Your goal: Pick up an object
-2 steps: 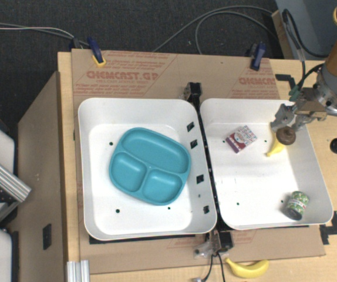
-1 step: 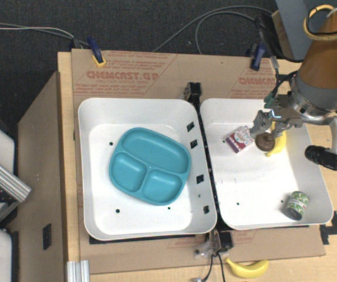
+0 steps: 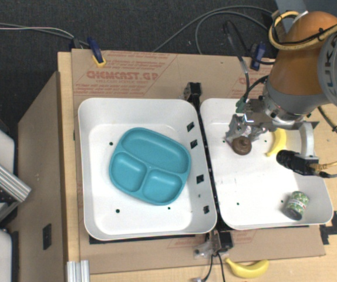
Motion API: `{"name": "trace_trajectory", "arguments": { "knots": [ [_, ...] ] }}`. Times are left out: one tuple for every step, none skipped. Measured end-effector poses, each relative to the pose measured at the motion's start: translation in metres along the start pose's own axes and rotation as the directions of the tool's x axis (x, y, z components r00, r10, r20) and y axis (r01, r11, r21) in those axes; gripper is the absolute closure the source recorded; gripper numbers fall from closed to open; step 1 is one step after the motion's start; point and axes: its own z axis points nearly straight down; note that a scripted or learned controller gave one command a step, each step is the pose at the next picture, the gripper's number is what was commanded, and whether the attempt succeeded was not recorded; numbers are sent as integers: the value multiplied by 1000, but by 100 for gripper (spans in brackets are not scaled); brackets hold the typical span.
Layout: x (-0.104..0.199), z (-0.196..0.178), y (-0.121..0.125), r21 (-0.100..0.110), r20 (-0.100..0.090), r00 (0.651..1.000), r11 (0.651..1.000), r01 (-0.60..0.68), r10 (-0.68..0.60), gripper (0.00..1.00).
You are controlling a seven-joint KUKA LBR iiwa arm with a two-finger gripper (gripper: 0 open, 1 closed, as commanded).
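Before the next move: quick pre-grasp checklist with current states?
1. Gripper over the right bin: ok, it sits near that bin's upper left.
2. Target under it: ok, a brown round object lies just below the fingers.
3. Object held between fingers: cannot tell, the wrist hides the contact.
4. Neighbours clear of the target: not ok, the yellow banana lies close beside it on the right.
5. Green can out of the way: ok, at the bin's lower right corner.
6. Left bin: ok, the teal divided plate lies flat, far from the arm.
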Motion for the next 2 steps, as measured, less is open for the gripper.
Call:
{"name": "trace_trajectory", "arguments": {
  "knots": [
    [48, 1, -6, -1, 0, 1000, 1000, 0, 0, 100],
    [106, 14, -1, -1, 1, 1000, 1000, 1, -1, 100]
  ]
}}
